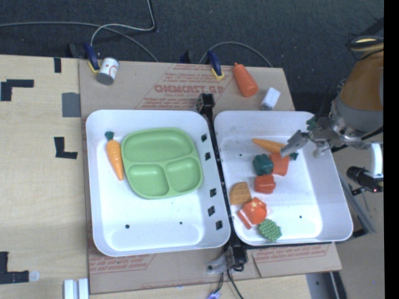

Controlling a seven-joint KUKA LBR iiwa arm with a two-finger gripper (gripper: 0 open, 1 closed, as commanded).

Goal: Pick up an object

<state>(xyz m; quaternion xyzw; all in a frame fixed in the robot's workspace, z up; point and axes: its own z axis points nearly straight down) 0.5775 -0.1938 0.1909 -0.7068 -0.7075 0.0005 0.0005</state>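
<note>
The arm comes in from the right, and its end effector sits low over the right bin, at the upper part of a cluster of toy food. One grey finger slants down toward a small red-orange piece, just beside a dark green piece and an orange carrot-shaped piece. I cannot tell whether the end effector is spread or closed, or whether anything sits in it.

This looks to me like the reach-and-grasp step, with no lift begun. The likeliest target is that red-orange piece, which lies on the bin floor touching the green one. Next would come closing squarely on a single piece, then rising straight up; the crowding could make it nudge the neighbours or pinch two together.

The left bin holds a green divided plate and another carrot.
</note>
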